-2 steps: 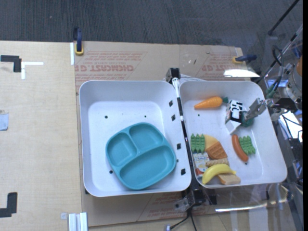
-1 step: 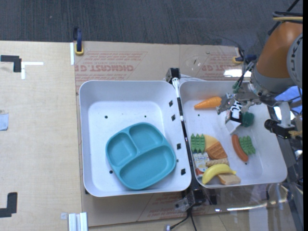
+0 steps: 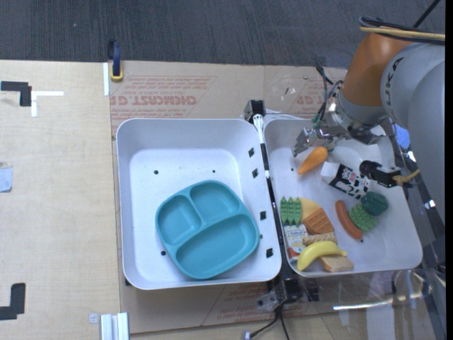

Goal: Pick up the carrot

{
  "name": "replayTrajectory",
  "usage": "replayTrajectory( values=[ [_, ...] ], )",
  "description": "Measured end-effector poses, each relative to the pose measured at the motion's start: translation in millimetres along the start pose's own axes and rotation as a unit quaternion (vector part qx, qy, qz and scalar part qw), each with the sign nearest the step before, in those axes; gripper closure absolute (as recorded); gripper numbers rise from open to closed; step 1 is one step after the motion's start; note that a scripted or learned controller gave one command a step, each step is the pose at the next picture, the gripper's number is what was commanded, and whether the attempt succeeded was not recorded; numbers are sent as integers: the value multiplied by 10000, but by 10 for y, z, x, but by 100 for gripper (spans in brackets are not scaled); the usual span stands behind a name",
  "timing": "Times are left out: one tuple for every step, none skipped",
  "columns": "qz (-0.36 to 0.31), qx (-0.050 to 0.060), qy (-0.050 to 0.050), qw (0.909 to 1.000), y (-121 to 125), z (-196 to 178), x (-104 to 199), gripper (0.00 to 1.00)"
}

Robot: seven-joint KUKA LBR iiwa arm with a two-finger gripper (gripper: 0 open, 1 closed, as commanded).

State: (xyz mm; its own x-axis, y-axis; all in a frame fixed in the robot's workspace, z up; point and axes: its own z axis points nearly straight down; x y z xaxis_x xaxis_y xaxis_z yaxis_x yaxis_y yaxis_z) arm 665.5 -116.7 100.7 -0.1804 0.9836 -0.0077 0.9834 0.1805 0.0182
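Two shallow white bins sit side by side on a tan surface [image 3: 56, 211]. The pincer [image 3: 316, 139] hangs over the far part of the right bin [image 3: 410, 250], at the end of a grey arm [image 3: 417, 91] with an orange band. Its metal fingers [image 3: 306, 141] are close around the top of the carrot [image 3: 312, 159], which slants down and toward the left from them; whether they actually clamp it cannot be told. Just below and right of the pincer lies a black-and-white carton [image 3: 346, 180]. Farther below are a sausage [image 3: 348, 219], green vegetables [image 3: 368, 211], a cheese wedge [image 3: 316, 216] and a banana [image 3: 320, 253]. Well to the pincer's left, the left bin [image 3: 141, 147] holds a blue divided plate [image 3: 207, 228].
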Motion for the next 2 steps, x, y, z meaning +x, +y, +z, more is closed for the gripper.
replayTrajectory(
  values=[
    [-4, -34, -46, 10000, 16, -87, -30, 100],
    [-4, -32, -45, 10000, 15, -86, -29, 0]
  ],
)
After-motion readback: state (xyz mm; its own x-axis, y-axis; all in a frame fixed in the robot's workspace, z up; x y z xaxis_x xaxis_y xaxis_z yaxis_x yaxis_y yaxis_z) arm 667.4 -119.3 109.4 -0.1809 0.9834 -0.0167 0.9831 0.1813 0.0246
